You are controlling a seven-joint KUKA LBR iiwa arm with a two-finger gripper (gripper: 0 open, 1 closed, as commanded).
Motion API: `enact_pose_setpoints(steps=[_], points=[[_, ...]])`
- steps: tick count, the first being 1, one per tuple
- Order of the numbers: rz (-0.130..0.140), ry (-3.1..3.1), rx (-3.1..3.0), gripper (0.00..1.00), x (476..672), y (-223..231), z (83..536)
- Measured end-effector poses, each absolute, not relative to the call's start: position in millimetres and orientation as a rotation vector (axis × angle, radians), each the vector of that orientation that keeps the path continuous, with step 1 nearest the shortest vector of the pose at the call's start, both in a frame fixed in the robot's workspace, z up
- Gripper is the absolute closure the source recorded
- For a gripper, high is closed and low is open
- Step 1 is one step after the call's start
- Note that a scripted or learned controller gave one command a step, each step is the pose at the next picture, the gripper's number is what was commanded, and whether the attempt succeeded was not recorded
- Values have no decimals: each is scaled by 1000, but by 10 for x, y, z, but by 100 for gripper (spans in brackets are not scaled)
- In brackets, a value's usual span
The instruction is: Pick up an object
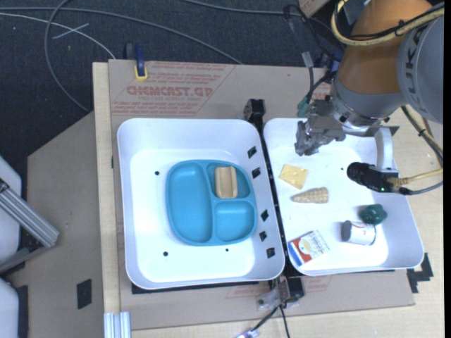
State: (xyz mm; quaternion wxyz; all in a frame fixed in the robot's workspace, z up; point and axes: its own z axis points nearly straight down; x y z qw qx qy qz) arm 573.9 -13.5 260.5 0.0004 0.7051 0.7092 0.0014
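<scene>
My gripper (307, 144) hangs over the far left part of the right bin (402, 255), with nothing visibly held. Just in front of it, a short way off, a yellow cheese wedge (293, 175) lies on the bin floor. Below the wedge lies a tan cone (311, 196). Toward the bin's right side sit a dark green lump (373, 213) and a small white cup on its side (358, 232). A red, white and blue carton (309, 248) lies near the front left corner.
The left bin (141, 189) holds a blue divided plate (190, 203) with a tan bread-like piece (225, 182) in its upper right compartment. A divider with black clips (265, 189) runs between the bins. The arm's orange band (380, 41) looms over the far right.
</scene>
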Motion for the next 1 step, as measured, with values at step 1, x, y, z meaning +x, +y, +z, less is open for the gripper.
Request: enact_pose_setpoints(steps=[1], points=[[3, 2229, 2215, 100, 5930, 446, 2451]])
